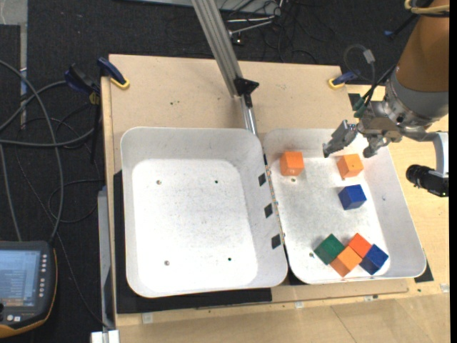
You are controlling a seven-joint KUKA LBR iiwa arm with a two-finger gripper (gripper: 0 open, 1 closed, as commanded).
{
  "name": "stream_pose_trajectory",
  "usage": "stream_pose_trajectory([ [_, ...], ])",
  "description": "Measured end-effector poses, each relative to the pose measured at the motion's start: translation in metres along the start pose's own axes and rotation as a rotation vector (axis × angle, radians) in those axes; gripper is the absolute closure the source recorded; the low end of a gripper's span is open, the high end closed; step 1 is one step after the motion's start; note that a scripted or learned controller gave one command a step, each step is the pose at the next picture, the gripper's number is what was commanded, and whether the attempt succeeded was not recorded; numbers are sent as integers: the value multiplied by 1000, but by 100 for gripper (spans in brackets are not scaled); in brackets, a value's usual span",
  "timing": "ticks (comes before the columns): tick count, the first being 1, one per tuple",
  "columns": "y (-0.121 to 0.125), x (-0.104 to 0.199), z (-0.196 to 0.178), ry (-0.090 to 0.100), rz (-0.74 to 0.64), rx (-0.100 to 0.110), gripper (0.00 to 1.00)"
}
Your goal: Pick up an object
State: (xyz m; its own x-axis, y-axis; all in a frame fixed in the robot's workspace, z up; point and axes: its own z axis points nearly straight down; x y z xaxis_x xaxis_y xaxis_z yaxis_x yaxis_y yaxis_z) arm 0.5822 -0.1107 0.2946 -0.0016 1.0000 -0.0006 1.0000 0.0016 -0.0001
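Hovering with fingers spread and gripping nothing, the pincer is poising above an orange cube in the right bin, probably light, rigid, best pinched across opposite flat faces.

One fixed camera looked down at a slant from above the near edge of the tabletop, far enough back to take in both bins and the floor beyond.
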Motion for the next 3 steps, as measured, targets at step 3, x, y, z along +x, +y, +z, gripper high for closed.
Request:
stream_pose_trajectory([
  [3, -6, -3, 90, 1, 2, 4, 0],
])
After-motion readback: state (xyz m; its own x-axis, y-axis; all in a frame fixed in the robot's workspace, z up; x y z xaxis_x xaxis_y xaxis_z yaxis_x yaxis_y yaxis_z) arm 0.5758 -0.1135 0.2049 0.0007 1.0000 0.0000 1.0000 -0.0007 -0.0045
